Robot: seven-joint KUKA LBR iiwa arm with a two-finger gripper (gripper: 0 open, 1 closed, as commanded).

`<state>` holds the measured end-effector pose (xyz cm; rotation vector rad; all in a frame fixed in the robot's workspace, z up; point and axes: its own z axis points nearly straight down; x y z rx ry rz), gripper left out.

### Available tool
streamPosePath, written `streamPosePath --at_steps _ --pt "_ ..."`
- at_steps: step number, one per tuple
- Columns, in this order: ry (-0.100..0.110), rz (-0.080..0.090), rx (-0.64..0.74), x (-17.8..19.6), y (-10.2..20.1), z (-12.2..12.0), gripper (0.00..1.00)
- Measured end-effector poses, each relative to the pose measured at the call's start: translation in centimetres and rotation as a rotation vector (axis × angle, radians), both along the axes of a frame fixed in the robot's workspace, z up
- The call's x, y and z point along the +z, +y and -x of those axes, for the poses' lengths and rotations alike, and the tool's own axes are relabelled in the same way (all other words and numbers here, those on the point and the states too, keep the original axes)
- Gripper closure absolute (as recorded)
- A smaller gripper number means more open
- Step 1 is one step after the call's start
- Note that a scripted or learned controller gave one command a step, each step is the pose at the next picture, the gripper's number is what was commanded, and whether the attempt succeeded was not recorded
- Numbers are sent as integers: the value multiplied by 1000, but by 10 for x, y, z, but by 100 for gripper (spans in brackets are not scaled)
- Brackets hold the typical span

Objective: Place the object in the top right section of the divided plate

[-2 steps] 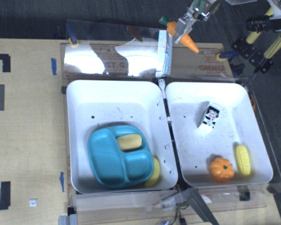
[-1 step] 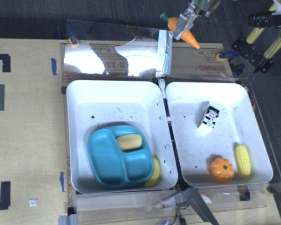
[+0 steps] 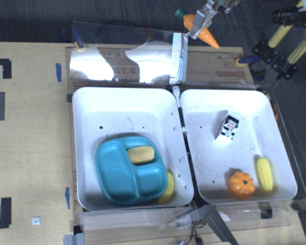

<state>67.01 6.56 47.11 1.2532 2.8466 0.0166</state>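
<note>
A blue divided plate (image 3: pixel 123 177) lies in the left bin (image 3: pixel 92 111), toward its front. A pale yellow lump (image 3: pixel 142 154) rests in the plate's top right section. My gripper (image 3: pixel 198 27) hangs high beyond the bins' back edge, near the top of the view. An orange carrot (image 3: pixel 208 38) with a green top sits between its fingers, slanting down to the right. The gripper is shut on the carrot, well away from the plate.
A yellow round object (image 3: pixel 168 185) peeks out beside the plate's right front edge. The right bin (image 3: pixel 204 106) holds a black-and-white toy car (image 3: pixel 228 126), an orange pumpkin (image 3: pixel 242 184) and a corn cob (image 3: pixel 265 173). A shiny panel (image 3: pixel 122 63) stands behind the left bin.
</note>
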Motion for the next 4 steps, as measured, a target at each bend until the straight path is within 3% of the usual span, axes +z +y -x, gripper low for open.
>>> streamPosePath --at_steps 1,2,3,4 --pt "34 -2 -15 -37 2 23 100" --pt "27 1 320 -35 119 33 100" --pt "25 7 655 -35 160 16 100" --pt "31 6 621 -49 159 32 100"
